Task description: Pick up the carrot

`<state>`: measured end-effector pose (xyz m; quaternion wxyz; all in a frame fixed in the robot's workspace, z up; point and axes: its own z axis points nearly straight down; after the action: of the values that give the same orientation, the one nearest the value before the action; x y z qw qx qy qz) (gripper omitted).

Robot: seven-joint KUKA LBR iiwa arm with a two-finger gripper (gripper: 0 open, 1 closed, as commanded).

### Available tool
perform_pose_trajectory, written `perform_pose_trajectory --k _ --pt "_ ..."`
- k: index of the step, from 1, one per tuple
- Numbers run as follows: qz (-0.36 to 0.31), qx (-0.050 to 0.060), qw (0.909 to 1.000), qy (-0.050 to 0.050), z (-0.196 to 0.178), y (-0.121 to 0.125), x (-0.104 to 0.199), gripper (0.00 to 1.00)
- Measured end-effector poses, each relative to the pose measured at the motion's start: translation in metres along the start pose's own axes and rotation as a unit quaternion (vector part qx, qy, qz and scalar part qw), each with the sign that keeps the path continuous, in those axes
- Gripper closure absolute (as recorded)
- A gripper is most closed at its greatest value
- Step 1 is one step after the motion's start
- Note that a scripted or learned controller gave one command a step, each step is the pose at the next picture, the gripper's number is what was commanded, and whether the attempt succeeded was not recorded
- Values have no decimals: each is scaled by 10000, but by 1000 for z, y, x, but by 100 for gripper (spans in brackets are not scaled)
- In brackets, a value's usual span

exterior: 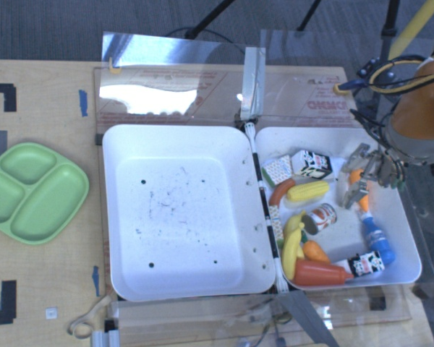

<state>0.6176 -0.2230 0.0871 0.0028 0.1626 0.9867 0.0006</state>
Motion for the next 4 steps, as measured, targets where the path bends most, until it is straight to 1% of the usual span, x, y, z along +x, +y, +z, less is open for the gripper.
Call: perform_pose_trajectory --k 1,2,3,4 --pt "-2 -5 10000 -42 -12 1 -2 100" --pt "-1 -5 10000 -41 -12 1 -2 0" --pt "0 -9 10000 -87 -24 1 -4 100" --pt "370 -1 9993 -25 0 47 -20 100"
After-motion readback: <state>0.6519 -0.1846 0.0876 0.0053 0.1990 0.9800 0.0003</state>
